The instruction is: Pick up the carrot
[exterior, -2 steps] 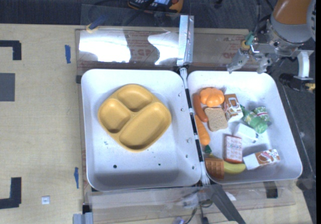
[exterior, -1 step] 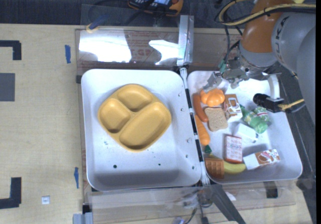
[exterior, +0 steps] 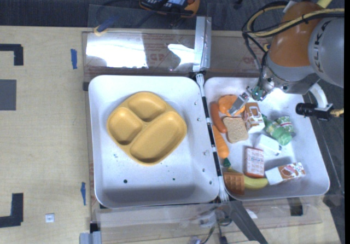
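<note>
Camera view, 1 carrot, 1 banana, 2 bins, 1 yellow tray

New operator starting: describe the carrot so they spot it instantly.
Look in the right-hand white bin, along its left wall. The carrot is the long thin orange stick lying there, left of the bread slice; its neighbours are boxy packets or green.

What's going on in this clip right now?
A grey arm with an orange band reaches in from the right, its gripper low over the right bin, at the upper edge of a pile of toy food. The carrot lies along that bin's left wall, not lifted, beside a slice of bread, small cartons and a banana. The left bin holds a yellow divided plate. Whether the jaws are open is unclear.
</note>
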Robot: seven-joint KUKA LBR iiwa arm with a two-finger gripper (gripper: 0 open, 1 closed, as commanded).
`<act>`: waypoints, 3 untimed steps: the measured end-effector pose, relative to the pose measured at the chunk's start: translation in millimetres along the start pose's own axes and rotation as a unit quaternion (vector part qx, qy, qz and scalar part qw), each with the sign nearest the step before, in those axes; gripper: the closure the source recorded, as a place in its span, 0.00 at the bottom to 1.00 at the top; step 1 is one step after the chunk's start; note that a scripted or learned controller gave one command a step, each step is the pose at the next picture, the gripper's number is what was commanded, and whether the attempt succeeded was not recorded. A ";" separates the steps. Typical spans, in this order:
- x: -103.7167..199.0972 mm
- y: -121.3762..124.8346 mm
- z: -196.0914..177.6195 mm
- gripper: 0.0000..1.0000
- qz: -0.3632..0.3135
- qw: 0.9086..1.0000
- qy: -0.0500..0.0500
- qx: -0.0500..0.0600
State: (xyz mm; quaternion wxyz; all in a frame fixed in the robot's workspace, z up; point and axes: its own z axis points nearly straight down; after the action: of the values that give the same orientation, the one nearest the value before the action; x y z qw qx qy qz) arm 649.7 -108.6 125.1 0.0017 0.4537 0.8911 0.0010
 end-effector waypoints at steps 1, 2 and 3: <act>0.3 8.3 18.0 0.00 -0.039 0.999 -0.007 -0.007; -5.5 14.1 18.3 0.00 0.095 0.995 -0.009 -0.011; -4.0 22.0 33.6 0.00 0.193 0.981 -0.001 -0.002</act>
State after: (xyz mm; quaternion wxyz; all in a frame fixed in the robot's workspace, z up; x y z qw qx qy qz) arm 669.9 -99.0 91.6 0.0035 0.6169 0.7870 0.0020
